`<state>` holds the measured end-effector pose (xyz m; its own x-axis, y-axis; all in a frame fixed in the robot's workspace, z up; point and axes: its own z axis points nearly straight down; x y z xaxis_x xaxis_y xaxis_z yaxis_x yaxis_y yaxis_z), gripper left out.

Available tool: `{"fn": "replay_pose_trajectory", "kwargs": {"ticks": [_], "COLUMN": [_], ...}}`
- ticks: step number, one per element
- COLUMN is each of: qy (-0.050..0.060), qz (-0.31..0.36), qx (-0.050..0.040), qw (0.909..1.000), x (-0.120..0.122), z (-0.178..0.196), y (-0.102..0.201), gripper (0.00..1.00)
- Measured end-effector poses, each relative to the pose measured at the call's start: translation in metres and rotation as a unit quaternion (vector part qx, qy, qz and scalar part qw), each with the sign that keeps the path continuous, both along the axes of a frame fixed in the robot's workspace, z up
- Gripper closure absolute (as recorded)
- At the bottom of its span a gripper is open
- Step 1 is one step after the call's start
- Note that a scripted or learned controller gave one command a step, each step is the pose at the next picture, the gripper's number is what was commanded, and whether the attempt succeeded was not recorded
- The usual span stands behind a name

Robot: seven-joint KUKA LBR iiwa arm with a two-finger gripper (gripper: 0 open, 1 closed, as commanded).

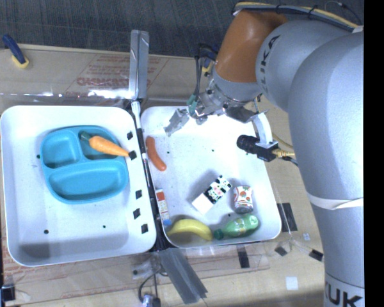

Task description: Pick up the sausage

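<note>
The sausage [156,153], short and orange-red, lies on the floor of the right bin [198,123] close to its left wall. My gripper [175,121] hangs over the bin's back left part, a little up and to the right of the sausage and apart from it. Its fingers are open with nothing between them. The grey arm with its orange band comes in from the upper right.
A patterned white box [211,194], a small can [243,199], a green bottle [239,226], a banana [189,230] and a thin tube [161,204] lie at the right bin's front. In the left bin [25,235], a blue divided plate [83,178] holds a carrot [107,146].
</note>
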<state>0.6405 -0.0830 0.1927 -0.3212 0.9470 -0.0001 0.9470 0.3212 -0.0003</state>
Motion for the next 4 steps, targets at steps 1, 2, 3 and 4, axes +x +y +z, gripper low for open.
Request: {"fn": "replay_pose_trajectory", "kwargs": {"ticks": [1, 2, 3, 4], "qy": [0.0, 0.003, 0.002, 0.003], "qz": [-0.047, -0.172, -0.236, -0.224], "qx": [-0.0002, -0.0003, -0.0008, -0.0007], "qw": [0.9989, 0.9851, 0.9717, 0.9746], "x": [0.016, 0.001, -0.039, -0.012], "z": [0.047, 0.058, 0.003, -0.08], "y": [0.061, 0.072, 0.023, -0.011], "gripper": [0.0, 0.0, 0.0, 0.0]}}
